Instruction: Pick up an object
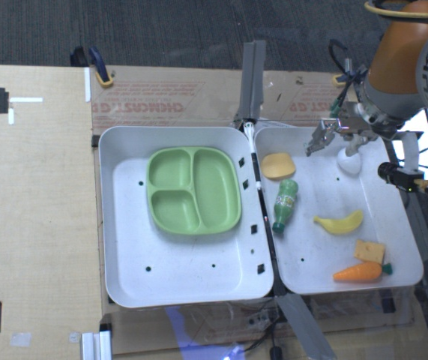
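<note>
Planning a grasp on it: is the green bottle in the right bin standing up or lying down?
Lying down. The green bottle rests on its side on the right bin floor, its long axis running along the floor near the bin's left wall.

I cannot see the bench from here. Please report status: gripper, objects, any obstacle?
Gripper above right bin's far edge, nothing visibly held. Banana, bottle, carrot lying in bin. No obstacle between.

The arm [407,47] is cut off by the right and top edges. The state of the gripper [333,137] cannot be made out against the right bin [393,223]. A small white object [348,161] just beside it is too pale to be identified. The label on the green bottle [284,205] cannot be read.
</note>
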### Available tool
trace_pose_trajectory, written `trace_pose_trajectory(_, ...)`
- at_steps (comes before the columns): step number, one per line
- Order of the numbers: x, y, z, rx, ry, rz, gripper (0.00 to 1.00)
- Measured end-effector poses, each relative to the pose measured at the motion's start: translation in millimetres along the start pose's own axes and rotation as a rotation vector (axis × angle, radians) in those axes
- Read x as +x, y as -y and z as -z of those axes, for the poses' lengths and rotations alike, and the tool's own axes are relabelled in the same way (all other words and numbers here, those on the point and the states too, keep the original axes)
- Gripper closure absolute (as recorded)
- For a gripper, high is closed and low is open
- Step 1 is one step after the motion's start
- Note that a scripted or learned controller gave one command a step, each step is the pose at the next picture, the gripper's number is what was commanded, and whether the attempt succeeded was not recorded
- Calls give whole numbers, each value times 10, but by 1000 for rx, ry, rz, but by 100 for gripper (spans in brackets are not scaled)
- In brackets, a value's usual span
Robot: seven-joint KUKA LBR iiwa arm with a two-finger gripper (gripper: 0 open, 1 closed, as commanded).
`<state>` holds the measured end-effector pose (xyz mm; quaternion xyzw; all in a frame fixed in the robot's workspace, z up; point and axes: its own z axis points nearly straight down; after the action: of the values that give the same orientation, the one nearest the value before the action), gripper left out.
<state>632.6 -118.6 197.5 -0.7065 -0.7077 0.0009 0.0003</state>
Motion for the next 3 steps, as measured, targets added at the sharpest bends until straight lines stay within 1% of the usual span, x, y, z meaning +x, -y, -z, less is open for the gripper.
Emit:
trace_pose_trajectory(1, -5, -3, 86, 0, 1, 2, 100)
trace_pose_trajectory(2, 261, 149, -159, 0, 0, 341, 100)
trace_pose_trajectory(3, 258, 149, -158, 0, 0, 341, 0)
